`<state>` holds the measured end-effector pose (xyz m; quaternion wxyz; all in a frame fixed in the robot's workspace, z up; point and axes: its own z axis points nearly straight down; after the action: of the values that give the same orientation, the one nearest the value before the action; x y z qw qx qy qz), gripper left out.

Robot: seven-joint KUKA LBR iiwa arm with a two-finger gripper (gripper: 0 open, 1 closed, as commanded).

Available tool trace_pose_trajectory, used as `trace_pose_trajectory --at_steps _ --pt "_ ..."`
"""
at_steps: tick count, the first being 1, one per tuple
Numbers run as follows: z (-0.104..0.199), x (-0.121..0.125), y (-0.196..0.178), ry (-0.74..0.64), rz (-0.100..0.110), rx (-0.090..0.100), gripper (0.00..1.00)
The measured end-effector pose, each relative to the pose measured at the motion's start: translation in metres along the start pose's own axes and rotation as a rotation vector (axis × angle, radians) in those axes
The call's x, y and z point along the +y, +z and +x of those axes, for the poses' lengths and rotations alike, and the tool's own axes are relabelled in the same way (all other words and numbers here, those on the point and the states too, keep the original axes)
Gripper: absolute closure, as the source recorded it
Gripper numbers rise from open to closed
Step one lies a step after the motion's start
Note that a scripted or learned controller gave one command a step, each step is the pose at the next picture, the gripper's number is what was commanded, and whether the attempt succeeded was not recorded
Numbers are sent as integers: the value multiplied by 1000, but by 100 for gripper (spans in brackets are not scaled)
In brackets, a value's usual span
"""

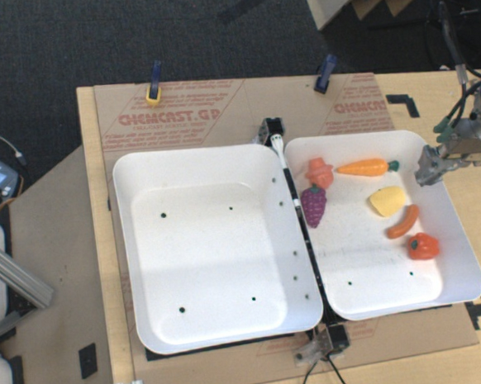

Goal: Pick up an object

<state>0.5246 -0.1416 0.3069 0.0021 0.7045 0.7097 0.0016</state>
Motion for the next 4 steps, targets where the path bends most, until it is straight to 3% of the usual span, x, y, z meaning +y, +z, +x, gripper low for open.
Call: trace_pose_trajectory --at_steps 1,2,3,4 --pt "44 -23 -22 3 4 2 100" --pt "104 -46 27 2 13 4 100" --pt "100 -46 69 8 12 2 100" --pt "118 -43 -4 4 -3 1 100"
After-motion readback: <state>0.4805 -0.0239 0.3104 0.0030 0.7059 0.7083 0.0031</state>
